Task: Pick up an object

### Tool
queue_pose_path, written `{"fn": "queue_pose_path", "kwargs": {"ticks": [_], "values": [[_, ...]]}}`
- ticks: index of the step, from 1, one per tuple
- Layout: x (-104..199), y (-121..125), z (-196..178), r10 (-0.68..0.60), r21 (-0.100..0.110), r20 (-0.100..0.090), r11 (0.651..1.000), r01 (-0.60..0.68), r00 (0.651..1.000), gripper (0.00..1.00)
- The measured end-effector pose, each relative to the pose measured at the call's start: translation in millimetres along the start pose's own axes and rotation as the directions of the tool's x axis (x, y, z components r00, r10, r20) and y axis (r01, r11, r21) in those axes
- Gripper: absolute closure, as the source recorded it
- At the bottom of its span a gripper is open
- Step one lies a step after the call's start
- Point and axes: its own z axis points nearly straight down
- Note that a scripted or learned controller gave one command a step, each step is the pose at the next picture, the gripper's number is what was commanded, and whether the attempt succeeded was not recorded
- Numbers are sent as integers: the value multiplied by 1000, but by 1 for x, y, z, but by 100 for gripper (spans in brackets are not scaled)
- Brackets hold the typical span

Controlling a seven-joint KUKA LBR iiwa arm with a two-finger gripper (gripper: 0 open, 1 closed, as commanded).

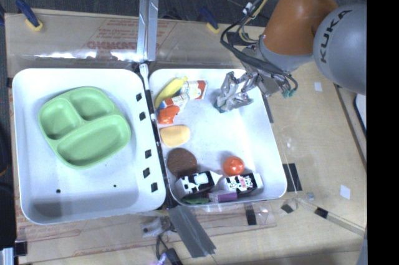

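Tool (229, 97), grip state unclear, right of banana (169, 90), well apart.

A wooden bench (312, 133) carries two shallow white bins side by side. The right bin (265, 133) sits directly beneath the gripper (232, 95), its far right corner just under the fingers. The left bin (25, 151) lies well to the gripper's left, touching the right bin along a shared edge fitted with black clips (148, 154). A grey metal bar (148, 24) stands on the bench beyond that seam, up and left of the gripper. Two blue clamps (30, 14) grip the bench's far edge. Small pieces of tape (345, 191) dot the bare wood to the gripper's right and nearer the camera.
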Motion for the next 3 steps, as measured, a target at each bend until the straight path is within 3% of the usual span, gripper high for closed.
{"fn": "queue_pose_path", "kwargs": {"ticks": [1, 2, 3], "values": [[-21, 16, 76, -168, -6, -4, 986, 168, 986, 100], [-26, 63, 75, 207, -4, -5, 978, -207, 978, 100], [3, -16, 69, -368, 1, 1, 930, 368, 930, 100]]}}
